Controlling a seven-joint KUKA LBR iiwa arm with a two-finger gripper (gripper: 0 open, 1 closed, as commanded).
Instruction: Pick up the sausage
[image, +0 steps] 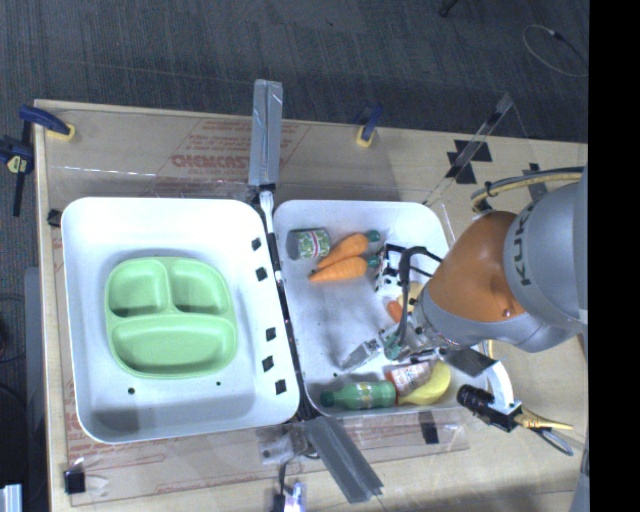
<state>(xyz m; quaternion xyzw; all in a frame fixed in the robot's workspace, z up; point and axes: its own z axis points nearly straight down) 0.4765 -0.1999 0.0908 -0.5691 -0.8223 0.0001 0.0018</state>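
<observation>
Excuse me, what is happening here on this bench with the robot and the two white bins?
A grey and orange robot arm reaches in from the right, and its gripper is low inside the right bin. That bin holds two carrots, a small can, a green bottle and a banana. The left bin holds a green divided plate. I cannot tell a sausage apart here, and nothing shows between the fingers.
</observation>
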